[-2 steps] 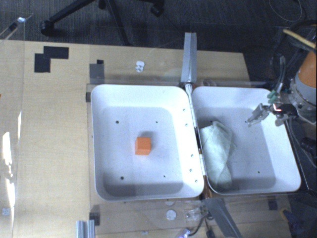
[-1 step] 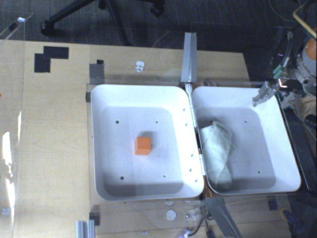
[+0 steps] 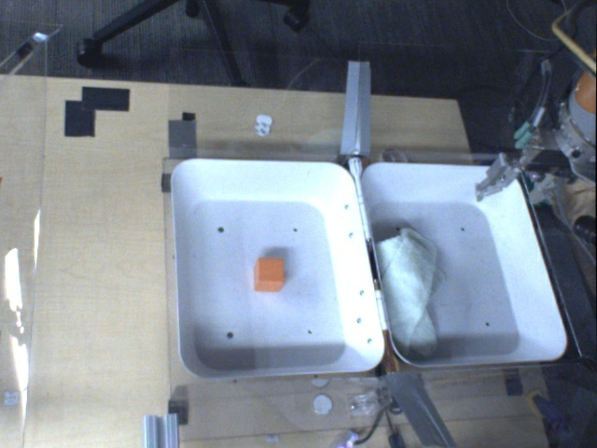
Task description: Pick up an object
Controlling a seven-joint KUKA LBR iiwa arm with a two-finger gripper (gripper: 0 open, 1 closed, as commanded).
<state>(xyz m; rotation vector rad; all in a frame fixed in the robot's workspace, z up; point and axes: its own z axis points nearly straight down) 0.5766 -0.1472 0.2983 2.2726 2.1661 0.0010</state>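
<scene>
Left bin (image 3: pixel 201 250) holds an orange cube (image 3: pixel 270 274), well apart from the gripper (image 3: pixel 494 177).

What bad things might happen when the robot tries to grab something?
1. The hand sits at the right bin's far corner, away from both things, so it might close on nothing.
2. The white cloth is floppy and leans on the bin wall; it could slip.
3. The orange block is small and could get nudged aside.

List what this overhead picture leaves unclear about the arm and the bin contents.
- End effector: small and blurred at the right bin's far corner; finger state unreadable.
- Grey arm: cut off by the right edge.
- Crumpled white cloth: folds could hide something underneath.
- Small orange cube: material unclear.
</scene>
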